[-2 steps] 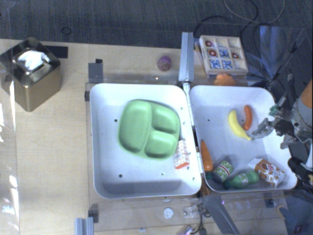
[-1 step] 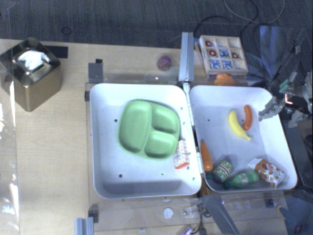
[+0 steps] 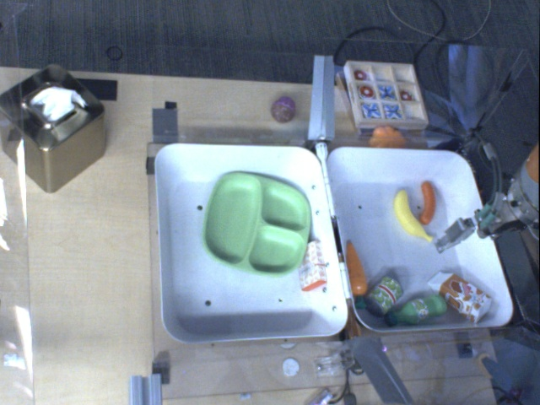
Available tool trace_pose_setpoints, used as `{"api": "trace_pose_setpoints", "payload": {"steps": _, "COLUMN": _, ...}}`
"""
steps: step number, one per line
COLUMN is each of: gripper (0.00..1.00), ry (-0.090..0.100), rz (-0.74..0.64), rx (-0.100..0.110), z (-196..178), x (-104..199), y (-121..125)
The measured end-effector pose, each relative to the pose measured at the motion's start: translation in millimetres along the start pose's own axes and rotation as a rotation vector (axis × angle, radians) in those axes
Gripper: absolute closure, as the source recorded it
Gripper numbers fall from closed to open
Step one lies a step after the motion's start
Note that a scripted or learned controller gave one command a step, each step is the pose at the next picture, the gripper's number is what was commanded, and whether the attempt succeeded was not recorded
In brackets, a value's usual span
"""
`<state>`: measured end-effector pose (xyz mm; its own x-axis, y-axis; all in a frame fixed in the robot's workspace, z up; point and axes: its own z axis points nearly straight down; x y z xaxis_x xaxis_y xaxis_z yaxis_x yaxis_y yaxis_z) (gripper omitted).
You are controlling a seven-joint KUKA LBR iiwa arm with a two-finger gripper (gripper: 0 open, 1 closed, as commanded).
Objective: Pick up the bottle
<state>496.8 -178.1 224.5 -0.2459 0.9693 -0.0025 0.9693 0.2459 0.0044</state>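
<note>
Your green bottle (image 3: 419, 309) lies ungrasped at six o'clock in the right bin (image 3: 371, 171), between a can (image 3: 385, 293) and a carton (image 3: 465, 298); the gripper (image 3: 447, 235) hangs at three o'clock, jaws' state untellable; the pickup remains.

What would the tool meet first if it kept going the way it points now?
The tool points left across the right bin, toward the banana. That looks like the first thing in its line, though its height above the bin floor is unclear from this view.
</note>
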Motion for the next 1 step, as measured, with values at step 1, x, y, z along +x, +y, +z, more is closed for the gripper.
{"api": "trace_pose_setpoints", "payload": {"steps": 1, "gripper": 0.0, "ry": 0.0, "rz": 0.024, "rx": -0.003, "z": 128.8, "x": 22.9, "y": -1.9}}
